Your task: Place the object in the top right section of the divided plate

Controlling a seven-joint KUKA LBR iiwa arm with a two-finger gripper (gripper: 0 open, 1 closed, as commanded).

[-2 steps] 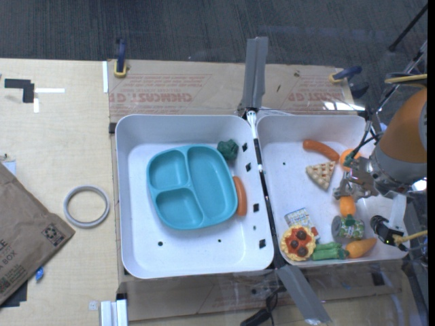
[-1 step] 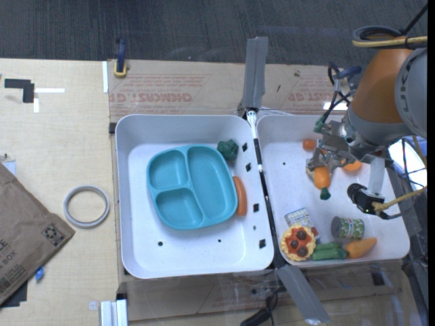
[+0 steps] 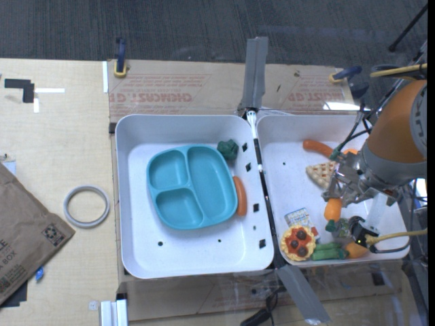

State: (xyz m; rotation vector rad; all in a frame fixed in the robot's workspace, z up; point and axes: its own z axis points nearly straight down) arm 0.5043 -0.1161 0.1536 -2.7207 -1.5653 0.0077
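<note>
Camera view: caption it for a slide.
Arm's tool hovers over toy food in the right bin; blue divided plate waits in the left bin.

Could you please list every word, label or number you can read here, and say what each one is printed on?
"CHEMCATS, GE...", mirrored red print: cardboard sheet behind the left bin.
"BOX", partly cut off: brown cardboard box at left.
Red print on the cardboard behind the right bin: blurred.
Small card: too small to read.

Left bin: divided plate at centre; sausage against plate's right edge; broccoli by its far right corner. Right bin: waffle mid-bin, pizza near front edge. Desk, left of bins: tape ring.
</note>
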